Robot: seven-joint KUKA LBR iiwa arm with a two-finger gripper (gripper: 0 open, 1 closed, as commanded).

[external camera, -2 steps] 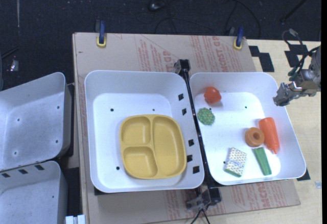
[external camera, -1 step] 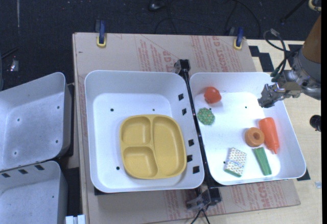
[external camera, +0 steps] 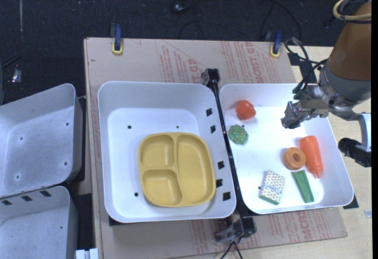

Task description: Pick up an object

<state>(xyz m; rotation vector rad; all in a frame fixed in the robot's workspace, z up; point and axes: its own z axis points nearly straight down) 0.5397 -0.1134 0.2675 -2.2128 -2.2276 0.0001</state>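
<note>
While the arm (external camera: pixel 348 57) reaches in from my right, its gripper (external camera: pixel 293 117) hangs over the upper right part of the right bin (external camera: pixel 269 94), dark and small against the white floor. I cannot tell from this angle how its jaws stand, and I see nothing between them.

Below the gripper and a little toward me lies an orange carrot (external camera: pixel 312 155), set lengthwise, and just beside it on its left sits an orange ring-shaped piece like a doughnut (external camera: pixel 293 158); the two look to be touching or nearly so. Nearer the front wall a green stick, perhaps a cucumber or bean (external camera: pixel 303 186), lies at a slight slant, and beside it to the left rests a small patterned green-and-white carton (external camera: pixel 271 186). Toward the bin's left side I see a red tomato (external camera: pixel 245 110) at the back and a bumpy green ball like a broccoli head (external camera: pixel 238 134) just in front of it, both well apart from the gripper.

The left bin (external camera: pixel 112 110) holds a yellow divided tray (external camera: pixel 176 169) with three compartments, lying flat near the front. Both bins rest on a brown board (external camera: pixel 171 57) fixed by two clamps (external camera: pixel 117 39) at its far edge.
</note>
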